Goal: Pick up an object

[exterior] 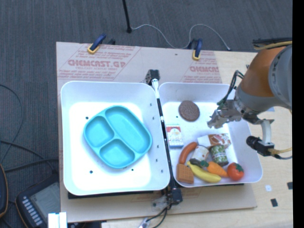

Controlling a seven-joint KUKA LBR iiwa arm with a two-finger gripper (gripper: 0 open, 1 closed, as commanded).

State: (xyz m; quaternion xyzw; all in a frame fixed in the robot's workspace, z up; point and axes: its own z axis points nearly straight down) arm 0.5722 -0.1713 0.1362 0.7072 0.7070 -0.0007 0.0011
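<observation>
My gripper (216, 121) hangs over the right bin (209, 90), just above its middle right part, with nothing visible between its tips. Below it lie a small packet (219, 139) and a green can (219, 154). A brown round cookie (189, 110) rests to the gripper's left. Lower in the bin sit a red and white carton (175, 136), a hot dog sausage (187, 152), a banana (204, 172), a carrot (218, 168), a tomato (235, 171) and a waffle-like brown piece (185, 174).
The left bin (76, 91) holds a blue three-compartment plate (117, 136). Blue and yellow clamps (96, 43) and another clamp (196, 50) grip the board's far edge. A black fitting (152, 75) sits between the bins at the top.
</observation>
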